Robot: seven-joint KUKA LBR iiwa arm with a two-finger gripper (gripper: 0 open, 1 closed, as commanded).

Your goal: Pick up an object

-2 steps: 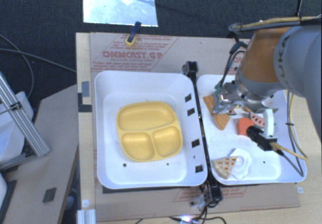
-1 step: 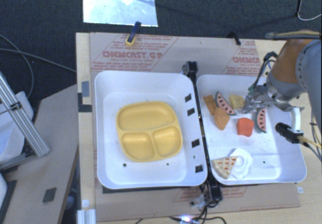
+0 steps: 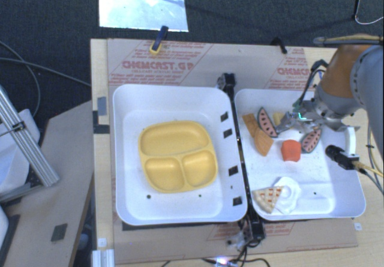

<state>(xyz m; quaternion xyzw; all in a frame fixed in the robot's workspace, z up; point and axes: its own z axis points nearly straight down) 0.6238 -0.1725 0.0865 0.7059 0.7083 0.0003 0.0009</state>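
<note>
Two bins: a left bin with a yellow divided tray in it, and a right bin with the loose toy food; both sit on the counter.
Arm: reaches in from the right, its orange band above the wrist, bent down over the upper part of the right bin.
Hand: low over the bin floor, just above the orange piece; whether it is spread or closed I cannot tell, and nothing is visibly between its tips.
Nearest pickable things: a small orange-red piece just below the hand, a watermelon slice to its right, another watermelon slice to its left.
Other things in that bin: a tan bread-like wedge by the left wall, a pizza slice on a white lid-like piece near the front.
Step in hand: by my reading, the approach or descent toward a grasp; no object is lifted yet.
Next move calls for: settling on one target in a crowded cluster, likely the orange piece or the right-hand slice, then closing squarely without nudging neighbours, and lifting straight up.
</note>
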